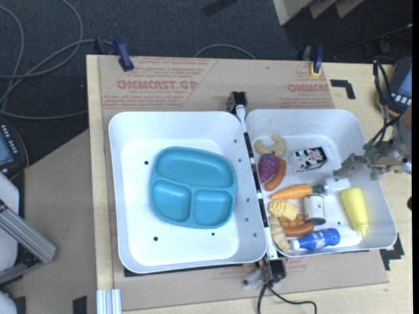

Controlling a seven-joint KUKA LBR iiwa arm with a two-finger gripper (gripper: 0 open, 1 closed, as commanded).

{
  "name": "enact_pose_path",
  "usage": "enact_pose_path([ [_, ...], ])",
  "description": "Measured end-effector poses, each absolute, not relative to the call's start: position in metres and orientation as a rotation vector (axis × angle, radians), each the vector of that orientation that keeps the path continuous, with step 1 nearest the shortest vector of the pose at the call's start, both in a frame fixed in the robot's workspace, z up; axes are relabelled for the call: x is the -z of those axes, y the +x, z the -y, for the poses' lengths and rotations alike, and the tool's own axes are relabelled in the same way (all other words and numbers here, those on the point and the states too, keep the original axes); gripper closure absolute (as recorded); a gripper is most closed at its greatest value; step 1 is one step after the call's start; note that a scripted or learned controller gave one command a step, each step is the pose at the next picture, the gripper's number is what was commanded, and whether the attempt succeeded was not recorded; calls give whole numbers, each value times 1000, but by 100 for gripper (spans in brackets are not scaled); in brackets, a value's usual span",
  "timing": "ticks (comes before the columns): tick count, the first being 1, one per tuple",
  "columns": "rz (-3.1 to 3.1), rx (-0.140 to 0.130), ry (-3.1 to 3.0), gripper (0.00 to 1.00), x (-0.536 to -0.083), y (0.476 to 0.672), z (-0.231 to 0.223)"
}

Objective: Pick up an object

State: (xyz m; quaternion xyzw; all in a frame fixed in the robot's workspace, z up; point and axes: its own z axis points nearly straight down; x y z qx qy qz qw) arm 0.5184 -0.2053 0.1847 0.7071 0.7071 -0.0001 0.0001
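The right bin point(347, 120) holds several toy foods. A bunch of purple grapes point(267, 167) lies beside a hot dog point(279, 173) near the divider. An orange carrot point(292, 191) lies mid-bin, with a small can point(314, 209) and waffle fries point(283, 209) just below it. A yellow mustard bottle point(355, 208) lies at the right, and a blue bottle point(317, 239) lies along the front wall. A cow-print carton point(308, 157) sits towards the back. My gripper point(352, 165) hangs low over the bin's right side, just above the mustard bottle and right of the carton, with nothing seen in it.
The left bin point(131, 175) holds a blue divided plate point(192, 186). A beige curved toy point(271, 145) lies at the back of the right bin. A second sausage point(296, 228) lies near the fries. Clamps point(122, 52) sit at the bench's back edge. Cables run at the right.
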Motion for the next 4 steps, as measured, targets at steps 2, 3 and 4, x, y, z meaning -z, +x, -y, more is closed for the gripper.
enact_pose_path([
  [2,-2200,-17,2199,0,-98,492,106],
  [3,-2184,-18,2197,0,-94,489,101],
  [4,-2178,-26,2193,100,-108,491,102],
])
